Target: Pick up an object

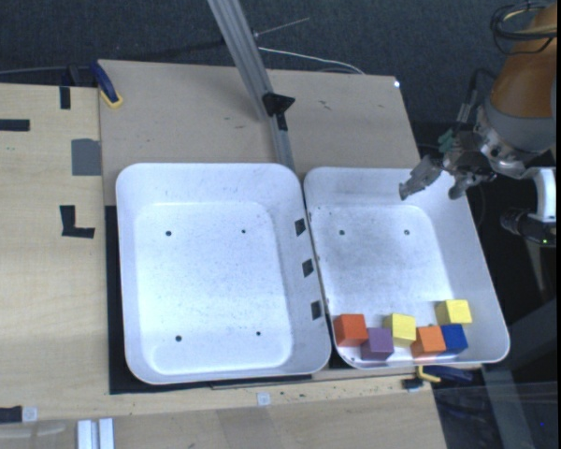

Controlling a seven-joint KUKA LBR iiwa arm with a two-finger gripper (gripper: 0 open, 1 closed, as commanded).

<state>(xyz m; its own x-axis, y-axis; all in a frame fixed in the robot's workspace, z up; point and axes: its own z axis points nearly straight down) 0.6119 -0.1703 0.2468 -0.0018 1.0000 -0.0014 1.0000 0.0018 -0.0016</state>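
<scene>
The pincer (433, 183) hangs open (nothing between its fingers) over the right bin's (477, 251) far corner.

I count two white bins: a left bin (210, 269) and a right bin (393, 251). Six blocks: two orange (351, 327) (430, 340), two yellow (403, 326) (455, 311), one purple (380, 342), one blue (454, 338).

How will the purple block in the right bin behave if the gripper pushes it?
The purple block looks small, rigid and flat-faced, so it should slide rather than roll. It touches the orange block and sits near the bin's front wall, so neighbours probably shift too.
</scene>
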